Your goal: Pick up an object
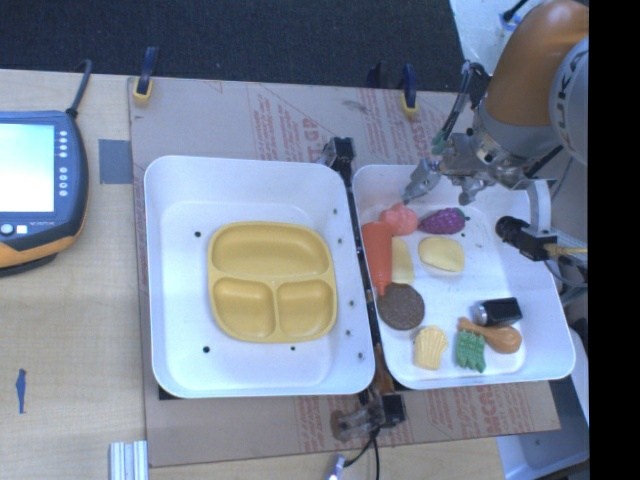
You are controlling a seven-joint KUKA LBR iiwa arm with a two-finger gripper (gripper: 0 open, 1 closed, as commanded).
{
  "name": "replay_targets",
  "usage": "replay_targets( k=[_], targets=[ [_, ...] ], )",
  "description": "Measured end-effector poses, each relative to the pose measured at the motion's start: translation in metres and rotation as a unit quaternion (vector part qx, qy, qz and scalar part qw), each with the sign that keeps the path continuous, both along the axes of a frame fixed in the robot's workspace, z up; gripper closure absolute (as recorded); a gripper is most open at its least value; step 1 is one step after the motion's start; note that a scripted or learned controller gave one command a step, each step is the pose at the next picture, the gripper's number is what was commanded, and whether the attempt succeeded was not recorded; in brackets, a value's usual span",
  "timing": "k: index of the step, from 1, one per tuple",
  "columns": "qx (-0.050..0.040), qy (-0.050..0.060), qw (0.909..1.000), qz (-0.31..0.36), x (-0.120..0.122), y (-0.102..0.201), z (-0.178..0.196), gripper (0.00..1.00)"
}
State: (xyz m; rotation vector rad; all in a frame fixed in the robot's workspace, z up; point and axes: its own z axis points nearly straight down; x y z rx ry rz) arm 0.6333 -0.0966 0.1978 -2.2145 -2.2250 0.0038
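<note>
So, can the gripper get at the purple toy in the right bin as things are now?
Probably yes. The gripper hangs over the far part of the right bin, close to the purple toy. Nothing lies on top of the toy; only the pink piece sits close beside it.

Two shallow white plastic bins sit side by side: the left bin (170,268) and the right bin (545,353). The left bin holds one yellow three-compartment plastic tray (272,280). The right bin holds nine small things: one orange carrot-shaped piece (377,253), one pink lumpy piece (400,218), one purple oval piece (442,221), one pale yellow rounded piece (442,255), one pale yellow block (402,261), one dark brown round disc (401,307), one yellow corn-shaped piece (430,347), one green leafy piece (469,351) and one orange drumstick-shaped piece (495,337).
</note>
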Motion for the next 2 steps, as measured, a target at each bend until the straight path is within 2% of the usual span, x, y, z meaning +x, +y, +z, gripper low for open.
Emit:
replay_targets(
  k=[1, 2],
  targets=[
    [-0.0008, 0.001, 1.0, -0.001, -0.011, -0.065, -0.031, 0.0],
    [-0.0005, 0.001, 1.0, 0.0, -0.012, -0.068, -0.107, 0.0]
  ],
)
